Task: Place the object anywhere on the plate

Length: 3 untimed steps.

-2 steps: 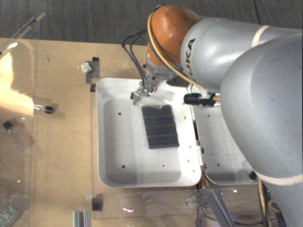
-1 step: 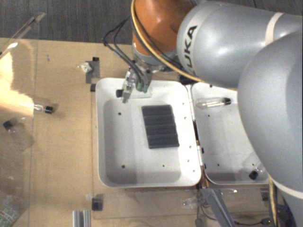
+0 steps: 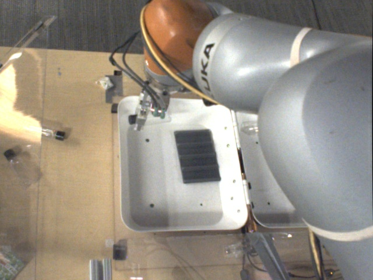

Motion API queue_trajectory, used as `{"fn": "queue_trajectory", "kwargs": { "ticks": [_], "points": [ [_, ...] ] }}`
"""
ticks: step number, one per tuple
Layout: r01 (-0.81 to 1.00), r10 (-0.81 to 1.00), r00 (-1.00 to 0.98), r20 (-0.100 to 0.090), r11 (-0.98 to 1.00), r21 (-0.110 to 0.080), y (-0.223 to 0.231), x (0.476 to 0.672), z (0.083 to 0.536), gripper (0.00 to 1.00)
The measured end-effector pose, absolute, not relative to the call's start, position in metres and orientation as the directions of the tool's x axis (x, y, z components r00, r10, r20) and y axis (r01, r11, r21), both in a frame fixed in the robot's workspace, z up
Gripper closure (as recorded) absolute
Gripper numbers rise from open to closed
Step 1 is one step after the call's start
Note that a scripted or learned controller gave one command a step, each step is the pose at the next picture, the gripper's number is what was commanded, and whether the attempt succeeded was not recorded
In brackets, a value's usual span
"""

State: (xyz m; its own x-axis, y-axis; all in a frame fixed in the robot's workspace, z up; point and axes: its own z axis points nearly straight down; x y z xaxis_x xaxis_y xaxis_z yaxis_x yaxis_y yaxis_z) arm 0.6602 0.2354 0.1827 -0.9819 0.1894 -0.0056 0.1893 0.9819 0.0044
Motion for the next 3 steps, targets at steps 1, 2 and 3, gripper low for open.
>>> {"fn": "queue_trajectory", "kwargs": {
  "ticks": [1, 2, 3],
  "points": [
    [0.224, 0.224, -0.974, -0.006, 0.974, 0.006, 0.234, 0.654, 0.162, 1.0],
    [-0.313, -0.313, -0.95, -0.012, 0.95, 0.002, 0.235, 0.656, 0.089, 1.0],
    [-0.675, -0.675, -0.737, -0.014, 0.737, -0.002, 0.236, 0.652, 0.206, 1.0]
  ]
}}
